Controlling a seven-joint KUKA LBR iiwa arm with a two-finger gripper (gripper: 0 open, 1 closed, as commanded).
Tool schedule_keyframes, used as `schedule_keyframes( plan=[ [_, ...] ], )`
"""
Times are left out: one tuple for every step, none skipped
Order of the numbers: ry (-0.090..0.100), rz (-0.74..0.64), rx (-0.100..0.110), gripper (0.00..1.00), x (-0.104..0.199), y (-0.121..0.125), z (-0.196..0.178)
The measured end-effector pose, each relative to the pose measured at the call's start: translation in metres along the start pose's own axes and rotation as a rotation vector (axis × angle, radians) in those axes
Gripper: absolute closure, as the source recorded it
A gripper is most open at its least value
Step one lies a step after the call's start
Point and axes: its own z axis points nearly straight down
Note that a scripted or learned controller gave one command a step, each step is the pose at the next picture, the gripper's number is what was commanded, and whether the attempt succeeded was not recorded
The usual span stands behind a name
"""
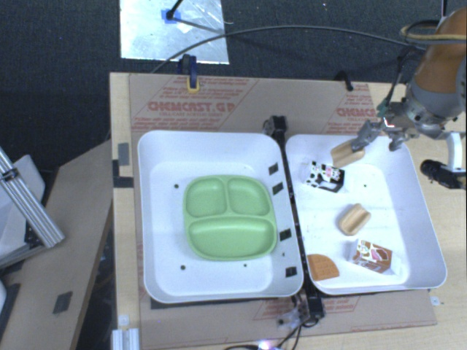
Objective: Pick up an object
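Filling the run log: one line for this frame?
arm: over right bin's far edge | gripper: shut on tan block, lifted | right bin: cow-print item, tan piece, brown packet | left bin: green tray

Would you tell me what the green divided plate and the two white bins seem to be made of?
The green divided plate looks like moulded plastic, matte to satin: uniform colour, soft rounded compartment ridges. The left bin and right bin look like thin formed plastic, smooth and slightly glossy, with rounded corners.
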Motion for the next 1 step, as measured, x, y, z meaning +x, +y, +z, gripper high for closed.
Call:
schedule_keyframes(
  plan=[
    [0.0, 0.0, 0.0, 0.0, 0.0062, 0.0088, 0.0531]
  ],
)
